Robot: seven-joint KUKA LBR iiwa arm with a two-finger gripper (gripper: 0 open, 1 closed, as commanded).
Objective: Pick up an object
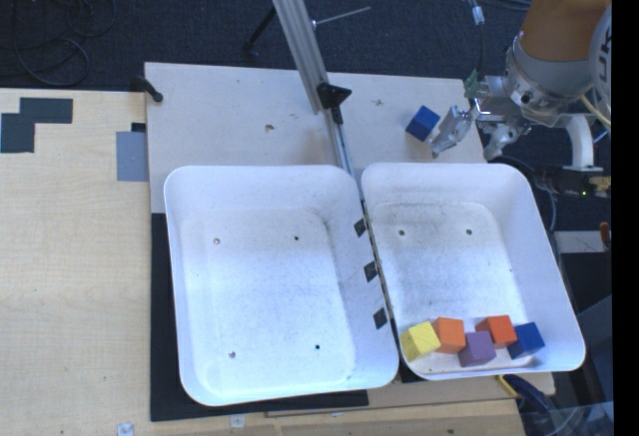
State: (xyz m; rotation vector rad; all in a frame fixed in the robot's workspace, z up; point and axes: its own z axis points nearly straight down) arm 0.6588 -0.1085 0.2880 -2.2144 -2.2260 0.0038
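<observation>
While the arm (559, 15) hangs at the upper right of the frame, above the far rim of the right bin (544, 224), the gripper (477, 133) sits high, not down among the blocks. A blue cube (423, 122) shows just left of the gripper, near one finger; whether it is pinched between the fingers or lying on the bench (230, 115) behind them, I cannot tell, and I cannot tell how wide the fingers stand either.

Progress, as a judgement: if the cube is held, the pick is done or nearly so; if not, the whole grasp is still to do. Nothing here settles it.

Count:
- Bins: two, side by side; the left bin (200, 215) on the left of the frame.
- Blocks in the right bin: five, bunched in its lower right corner, touching or nearly so: yellow (421, 339), orange (450, 332), purple (477, 348), a second orange (498, 329), blue (526, 338).
- Blue cube by the gripper: one, well apart from the cluster.
- Blocks in all: six.
</observation>
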